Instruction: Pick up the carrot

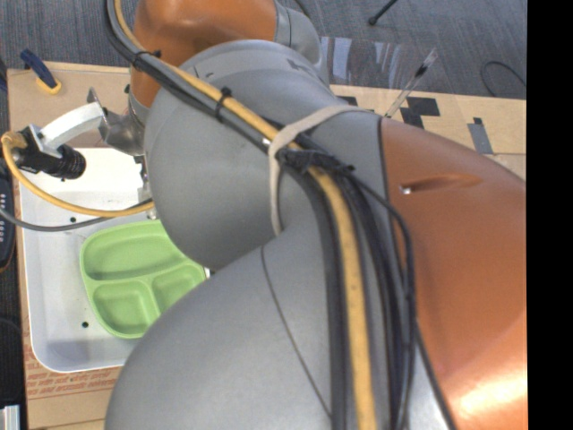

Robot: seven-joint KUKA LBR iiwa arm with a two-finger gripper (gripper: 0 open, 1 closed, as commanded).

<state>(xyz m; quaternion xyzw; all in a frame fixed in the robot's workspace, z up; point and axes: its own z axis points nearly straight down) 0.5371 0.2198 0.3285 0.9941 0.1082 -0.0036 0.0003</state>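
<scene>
My grey and orange arm (295, 240) fills most of the camera view and covers the right bin and much of the left bin. Its wrist end, with a white bracket (76, 122) and a black connector (49, 161), hangs over the far part of the left bin (49, 330). My gripper (121, 137) sits there, mostly hidden behind the arm's body. A light green divided tray (130, 276) lies in the left bin, partly under the arm.
A yellow cable (81, 206) loops from the wrist over the left bin's floor. A blue and yellow clamp (40, 72) sits at the bench's far left corner. Cardboard edging (63, 379) runs along the bin's near side.
</scene>
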